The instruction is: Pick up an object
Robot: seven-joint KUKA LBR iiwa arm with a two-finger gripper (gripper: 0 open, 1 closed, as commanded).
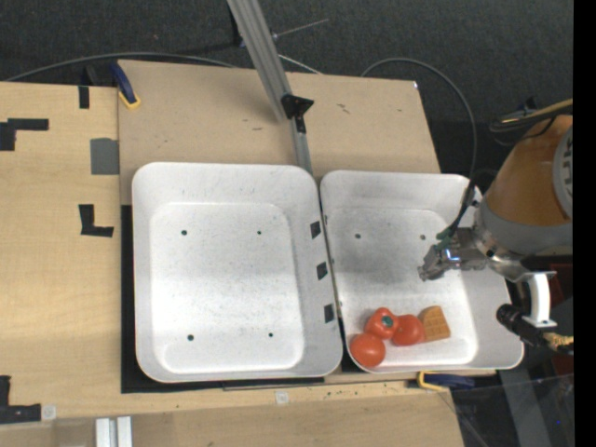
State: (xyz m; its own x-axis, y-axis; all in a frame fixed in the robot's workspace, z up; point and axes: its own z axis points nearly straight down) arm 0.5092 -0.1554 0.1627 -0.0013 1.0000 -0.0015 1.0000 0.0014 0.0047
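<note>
Over on the left, the left bin (223, 273) sits bare on the worktop (56, 250), nothing to grab there. Moving right, the right bin (391, 203) holds 3 pieces huddled at its near edge: 2 red tomatoes (384, 333) touching, and an orange cracker (434, 323) just beside them. Nothing lifted yet, so the pick is all to do. The pincer (434, 264) hovers above and slightly right of that cluster; whether it's wide or narrow, I cannot tell.

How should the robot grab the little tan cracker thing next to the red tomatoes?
Probably from straight above, pinching the cracker across its near and far edges. It lies flat in the right bin, with a tomato touching its left side, so that side gives a finger no room. The gripper hangs just above it.
</note>
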